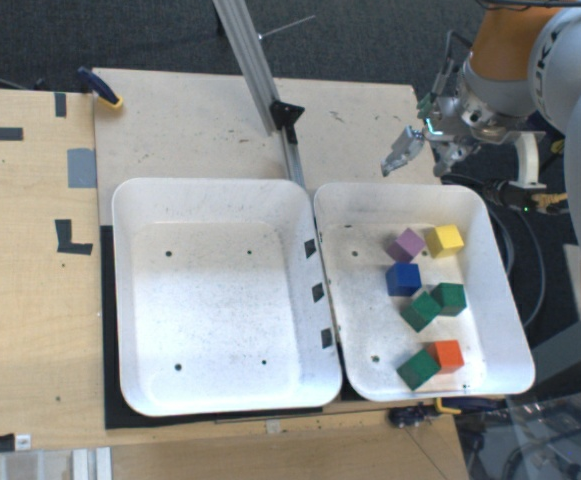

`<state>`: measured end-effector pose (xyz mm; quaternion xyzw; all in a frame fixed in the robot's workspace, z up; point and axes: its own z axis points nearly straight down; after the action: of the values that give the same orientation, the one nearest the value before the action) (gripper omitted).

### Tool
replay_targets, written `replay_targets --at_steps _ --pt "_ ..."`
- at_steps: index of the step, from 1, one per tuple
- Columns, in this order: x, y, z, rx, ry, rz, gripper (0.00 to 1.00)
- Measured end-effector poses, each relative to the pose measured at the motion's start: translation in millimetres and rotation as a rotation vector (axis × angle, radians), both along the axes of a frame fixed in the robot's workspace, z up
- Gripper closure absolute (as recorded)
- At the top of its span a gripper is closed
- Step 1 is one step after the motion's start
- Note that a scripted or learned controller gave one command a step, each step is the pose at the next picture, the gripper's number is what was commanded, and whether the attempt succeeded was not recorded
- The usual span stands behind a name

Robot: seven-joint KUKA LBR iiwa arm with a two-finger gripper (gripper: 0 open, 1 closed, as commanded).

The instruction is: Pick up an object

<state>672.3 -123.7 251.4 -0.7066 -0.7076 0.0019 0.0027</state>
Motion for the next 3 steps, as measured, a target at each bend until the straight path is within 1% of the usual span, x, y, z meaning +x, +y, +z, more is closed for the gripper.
replay_targets --at_steps 1,2,3 --pt "0.8 -0.4 3.3 -0.003 -0.005 0.001 0.0" --pt "2.5 -2.0 -41.0 -0.002 -0.001 0.0 0.0" --pt "4.1 4.0 -86.8 -0.002 0.0 0.001 0.0"
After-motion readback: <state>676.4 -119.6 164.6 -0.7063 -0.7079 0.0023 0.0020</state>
